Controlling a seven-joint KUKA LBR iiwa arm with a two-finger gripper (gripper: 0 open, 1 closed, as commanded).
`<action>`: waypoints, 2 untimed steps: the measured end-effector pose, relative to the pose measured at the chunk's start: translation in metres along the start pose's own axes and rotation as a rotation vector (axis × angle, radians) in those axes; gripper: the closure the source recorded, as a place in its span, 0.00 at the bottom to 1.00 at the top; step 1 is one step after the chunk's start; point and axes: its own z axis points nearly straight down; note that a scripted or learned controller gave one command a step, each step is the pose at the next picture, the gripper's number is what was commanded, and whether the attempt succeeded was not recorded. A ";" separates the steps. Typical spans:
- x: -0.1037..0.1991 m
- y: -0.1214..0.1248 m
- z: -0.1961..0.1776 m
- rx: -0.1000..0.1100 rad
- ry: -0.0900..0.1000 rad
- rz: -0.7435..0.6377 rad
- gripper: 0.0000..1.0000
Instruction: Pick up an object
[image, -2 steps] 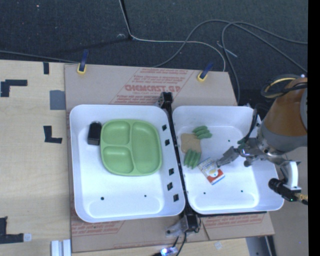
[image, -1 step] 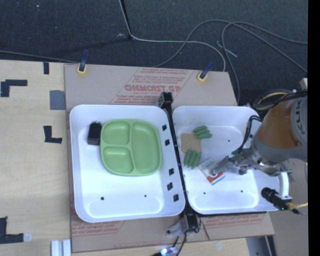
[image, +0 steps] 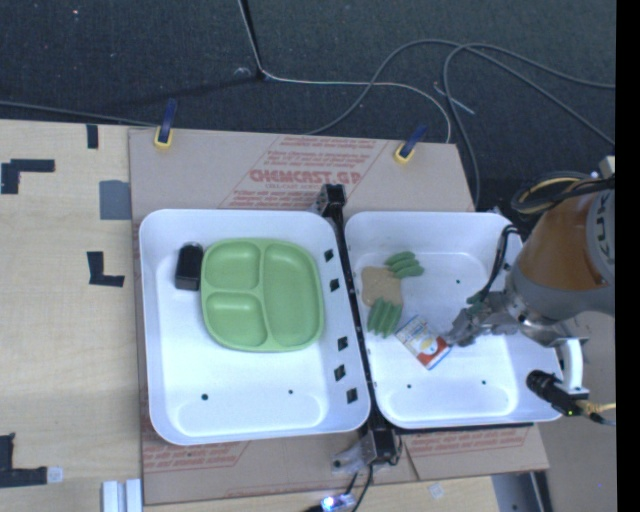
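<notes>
I see my gripper (image: 462, 332) low in the right bin (image: 470, 405) | finger state: cannot tell | small packet (image: 424, 343) just beside it, ungrasped | risk: tips nudge packet aside.

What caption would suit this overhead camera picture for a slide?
Robot claw beside a small packet in the right bin; green tray in the left bin.
</notes>
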 end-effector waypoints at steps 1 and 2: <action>0.004 0.008 -0.060 -0.007 -0.003 0.000 1.00; 0.004 0.009 -0.098 -0.006 -0.002 0.000 1.00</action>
